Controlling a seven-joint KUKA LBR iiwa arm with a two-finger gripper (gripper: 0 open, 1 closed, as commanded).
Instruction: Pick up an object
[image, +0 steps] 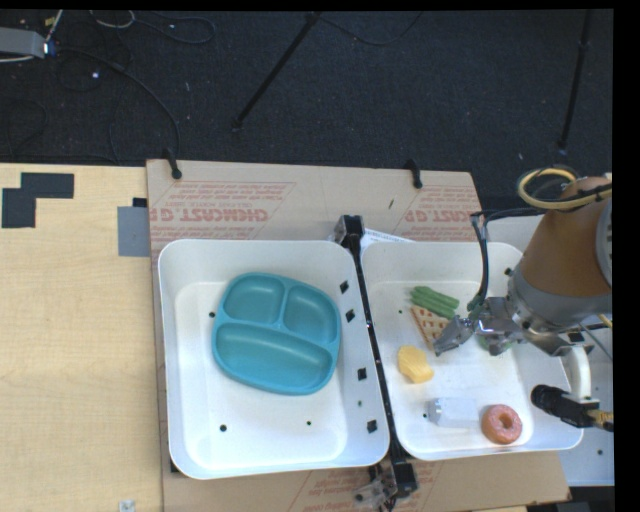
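The waffle (428, 323) is a tan, gridded wedge in the right bin (455, 445), its long axis running up-left to down-right, narrowing toward the lower right. The gripper (452, 337) hangs at its lower right edge, fingers spread apart, nothing between them.

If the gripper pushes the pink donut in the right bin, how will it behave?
The pink donut lies flat on the right bin, so it should probably slide, not roll. Its rounded shape may slip from the jaws. It looks like a toy, likely light.

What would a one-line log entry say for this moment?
pincer low in right bin | beside waffle | nothing seen held | plate in left bin
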